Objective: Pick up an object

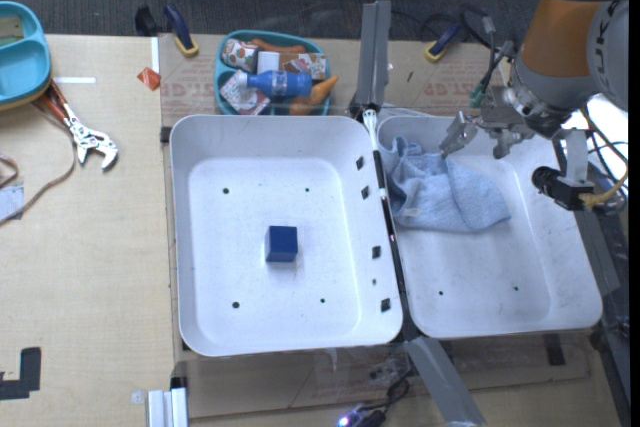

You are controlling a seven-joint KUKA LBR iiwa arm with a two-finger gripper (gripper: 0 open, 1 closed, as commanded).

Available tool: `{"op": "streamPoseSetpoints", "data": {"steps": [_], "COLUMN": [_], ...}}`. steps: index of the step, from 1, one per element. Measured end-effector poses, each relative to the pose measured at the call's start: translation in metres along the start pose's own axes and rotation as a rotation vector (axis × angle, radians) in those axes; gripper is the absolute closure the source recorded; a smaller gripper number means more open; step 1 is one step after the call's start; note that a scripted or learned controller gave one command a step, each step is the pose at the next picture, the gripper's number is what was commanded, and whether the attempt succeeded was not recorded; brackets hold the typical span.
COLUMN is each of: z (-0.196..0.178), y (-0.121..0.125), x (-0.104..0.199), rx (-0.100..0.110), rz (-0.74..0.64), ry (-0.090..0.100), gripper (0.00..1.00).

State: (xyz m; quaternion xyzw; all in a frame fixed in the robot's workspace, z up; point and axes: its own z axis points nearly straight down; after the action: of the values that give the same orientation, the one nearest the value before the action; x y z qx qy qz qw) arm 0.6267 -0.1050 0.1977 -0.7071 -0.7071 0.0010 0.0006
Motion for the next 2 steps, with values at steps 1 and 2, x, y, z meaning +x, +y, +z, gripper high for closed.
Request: {"op": "streamPoseSetpoints", "data": {"steps": [1,2], "z": [0.026,0.104], "y": [-0.024,-0.030], "x": [-0.073,-0.070], "rx": [0.000,-0.003], "rz": [0.010,-0.031], "ry": [-0.001,0.000], "gripper": [0.00,0.00]}}
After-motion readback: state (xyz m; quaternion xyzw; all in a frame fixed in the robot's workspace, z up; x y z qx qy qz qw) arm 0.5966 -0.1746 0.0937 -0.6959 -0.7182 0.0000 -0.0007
